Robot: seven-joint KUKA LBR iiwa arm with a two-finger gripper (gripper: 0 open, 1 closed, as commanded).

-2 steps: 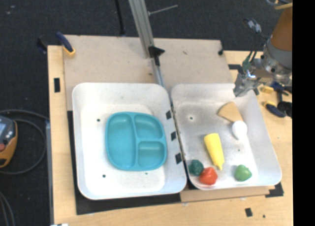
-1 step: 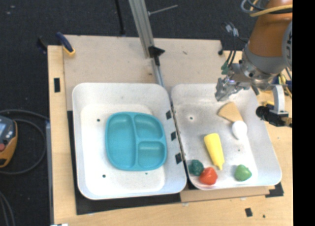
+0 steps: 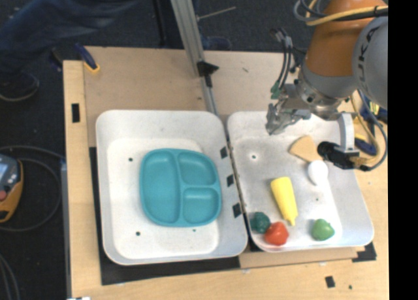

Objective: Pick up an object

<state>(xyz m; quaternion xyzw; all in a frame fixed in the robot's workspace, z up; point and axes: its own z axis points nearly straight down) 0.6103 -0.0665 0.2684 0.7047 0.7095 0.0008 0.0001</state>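
In the camera view, the gripper [image 3: 279, 122] was seen poised over the upper left part of the right bin [image 3: 251, 161], with nothing visible between its tips; whether it was apart or together could not be told from this slant. The candidate objects were gathered lower and further right in that bin: a tan wedge [image 3: 303, 148], a white piece [image 3: 318, 172], a yellow piece [image 3: 285, 199], and, along the near rim, a dark green piece [image 3: 260, 221] touching a red piece [image 3: 277, 233], with a green piece [image 3: 321, 229] near by. A descent from this spot would probably be met only by bare bin floor. Were the red piece chosen, its touching neighbour could be nudged or caught too. The left bin [image 3: 117, 129], bearing a teal divided plate [image 3: 180, 186], was not involved.
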